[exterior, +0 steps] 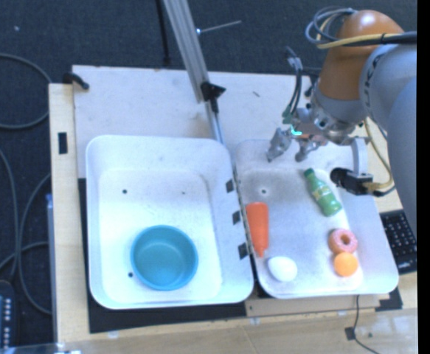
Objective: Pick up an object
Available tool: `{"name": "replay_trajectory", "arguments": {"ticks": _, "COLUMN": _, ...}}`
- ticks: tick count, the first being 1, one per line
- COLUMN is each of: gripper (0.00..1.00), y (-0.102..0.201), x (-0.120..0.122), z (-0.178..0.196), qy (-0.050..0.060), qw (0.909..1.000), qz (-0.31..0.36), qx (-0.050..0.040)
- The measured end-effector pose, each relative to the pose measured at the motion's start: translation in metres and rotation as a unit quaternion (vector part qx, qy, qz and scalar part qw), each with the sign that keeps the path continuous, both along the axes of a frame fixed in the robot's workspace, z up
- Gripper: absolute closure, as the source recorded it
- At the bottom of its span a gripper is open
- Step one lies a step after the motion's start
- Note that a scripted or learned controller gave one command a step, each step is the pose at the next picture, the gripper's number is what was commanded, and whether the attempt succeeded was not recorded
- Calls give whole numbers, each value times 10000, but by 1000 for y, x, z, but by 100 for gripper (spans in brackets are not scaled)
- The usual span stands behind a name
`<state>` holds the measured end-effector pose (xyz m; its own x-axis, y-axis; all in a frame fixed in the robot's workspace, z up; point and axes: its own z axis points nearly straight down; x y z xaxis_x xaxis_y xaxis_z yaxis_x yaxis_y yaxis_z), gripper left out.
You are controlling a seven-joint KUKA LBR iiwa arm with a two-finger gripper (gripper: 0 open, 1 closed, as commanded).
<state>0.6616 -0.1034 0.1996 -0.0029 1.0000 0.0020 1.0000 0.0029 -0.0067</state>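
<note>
My arm (392, 72) is smooth grey with a rounded orange band (351, 57) above the wrist. Thin pale and yellow cables (331, 26) loop over it. My gripper (290, 150) has two grey metal fingers (277, 147); a small green light glows above them.

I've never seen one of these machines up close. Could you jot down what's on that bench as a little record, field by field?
arm: grey with an orange band, reaching in from the right
gripper: over the far end of the right bin, fingers apart, nothing between them
left bin: holds a blue bowl
right bin: holds five things
green bottle: lying down, closest to the gripper
carrot: along the bin's left wall
white egg: just below the carrot
pink doughnut: right side, directly above an orange ball
</note>
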Motion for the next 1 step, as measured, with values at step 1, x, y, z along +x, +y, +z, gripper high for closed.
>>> {"name": "replay_trajectory", "arguments": {"ticks": 1, "gripper": 0, "y": 0, "x": 2, "z": 5, "qy": -42, "qw": 10000, "qz": 3, "qx": -2}}
